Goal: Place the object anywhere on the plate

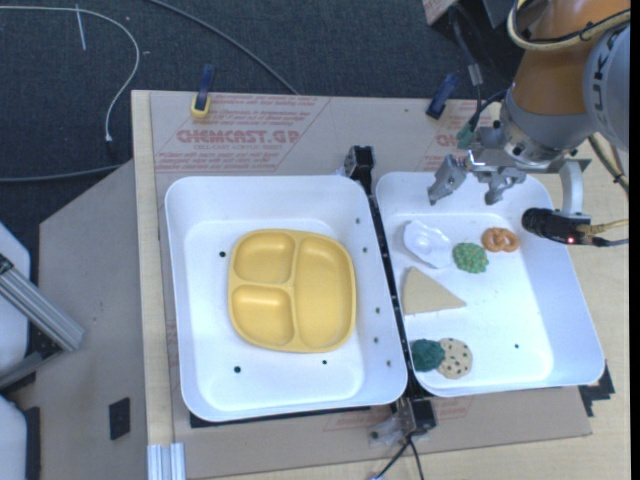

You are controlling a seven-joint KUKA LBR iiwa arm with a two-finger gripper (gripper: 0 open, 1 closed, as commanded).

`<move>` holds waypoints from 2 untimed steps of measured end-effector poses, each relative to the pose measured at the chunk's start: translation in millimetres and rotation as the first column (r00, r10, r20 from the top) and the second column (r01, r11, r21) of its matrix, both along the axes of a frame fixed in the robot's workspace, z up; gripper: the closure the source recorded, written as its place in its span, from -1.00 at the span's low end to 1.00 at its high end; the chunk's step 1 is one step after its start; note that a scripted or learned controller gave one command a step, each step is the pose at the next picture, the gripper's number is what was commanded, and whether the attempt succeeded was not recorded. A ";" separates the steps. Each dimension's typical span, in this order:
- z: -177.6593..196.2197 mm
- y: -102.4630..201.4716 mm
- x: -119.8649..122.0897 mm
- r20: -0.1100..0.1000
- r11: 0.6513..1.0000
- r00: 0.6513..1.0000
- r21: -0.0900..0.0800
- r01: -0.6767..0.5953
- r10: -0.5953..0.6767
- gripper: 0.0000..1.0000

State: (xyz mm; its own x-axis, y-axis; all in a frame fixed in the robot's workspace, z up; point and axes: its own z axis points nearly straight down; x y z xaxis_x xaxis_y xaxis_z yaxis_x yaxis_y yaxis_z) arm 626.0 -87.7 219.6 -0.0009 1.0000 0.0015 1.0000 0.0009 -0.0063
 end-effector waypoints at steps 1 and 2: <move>-62.8 -3.6 -1.5 -0.002 1.000 1.000 0.000 0.001 -0.001 -1.00; -107.8 -3.1 -9.5 0.001 1.000 1.000 0.000 0.001 -0.001 -1.00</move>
